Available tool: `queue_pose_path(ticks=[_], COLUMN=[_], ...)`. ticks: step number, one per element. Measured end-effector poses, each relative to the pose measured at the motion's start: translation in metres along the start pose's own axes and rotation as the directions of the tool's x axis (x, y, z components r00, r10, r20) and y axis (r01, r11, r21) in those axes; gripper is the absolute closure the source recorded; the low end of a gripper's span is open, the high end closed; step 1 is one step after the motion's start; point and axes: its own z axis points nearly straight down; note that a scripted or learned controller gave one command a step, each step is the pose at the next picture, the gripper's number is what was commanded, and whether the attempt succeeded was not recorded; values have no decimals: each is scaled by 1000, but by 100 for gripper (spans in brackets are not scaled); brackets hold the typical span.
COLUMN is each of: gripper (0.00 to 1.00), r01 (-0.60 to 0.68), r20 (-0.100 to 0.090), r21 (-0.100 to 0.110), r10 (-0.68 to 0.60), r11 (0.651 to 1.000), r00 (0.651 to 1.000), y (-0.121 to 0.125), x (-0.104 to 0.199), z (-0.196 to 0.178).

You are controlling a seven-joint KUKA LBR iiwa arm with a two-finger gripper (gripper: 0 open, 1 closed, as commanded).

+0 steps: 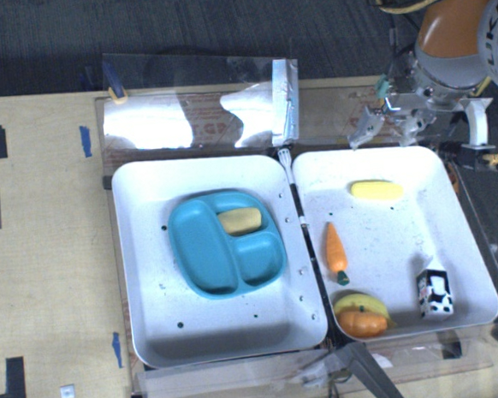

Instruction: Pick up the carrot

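Observation:
The carrot [334, 249] is small and orange with a green stub at its near end. It lies lengthwise on the floor of the right bin [467, 245], close to that bin's left wall. My gripper [389, 129] hangs above the far rim of the right bin, well behind the carrot and a little to its right. Its two fingers stand apart with nothing between them. The orange band of the arm [451, 36] rises behind it at the top right.
A yellow oval piece [377, 191] lies near the far wall of the right bin. An orange and yellow fruit [361, 315] sits in its near left corner, with a black-and-white carton [434, 293] near right. The left bin [143, 271] holds a blue divided plate [211, 257] bearing a yellow block [240, 220].

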Motion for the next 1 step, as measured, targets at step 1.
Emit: queue_pose_path(ticks=[1], gripper=[0], r01=[-96], r20=[1], r21=[10], r10=[96], r11=[995], r00=[995], y=[-54], x=[4], z=[127])
